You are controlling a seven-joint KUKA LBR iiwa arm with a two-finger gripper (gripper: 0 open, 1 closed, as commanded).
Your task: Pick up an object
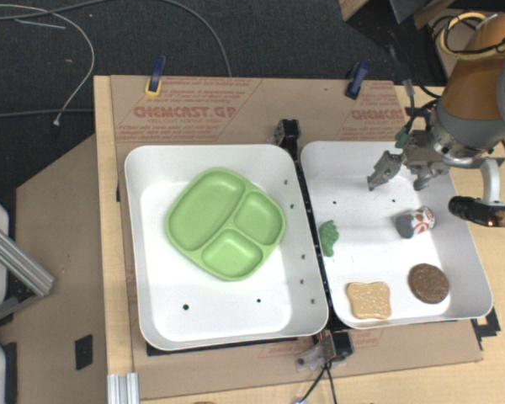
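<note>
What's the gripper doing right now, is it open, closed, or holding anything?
Gripper: open, fingers spread, nothing between them. It hangs over the right bin, apart from the small can.

Toast slice (369, 300), brown cookie (427, 283), small can (415, 222) and green piece (328, 236) lie in the right bin (353, 162).

The arm (475, 99) at the frame's upper right was grey with an orange band, plus a grey two-finger gripper (401, 173).
</note>
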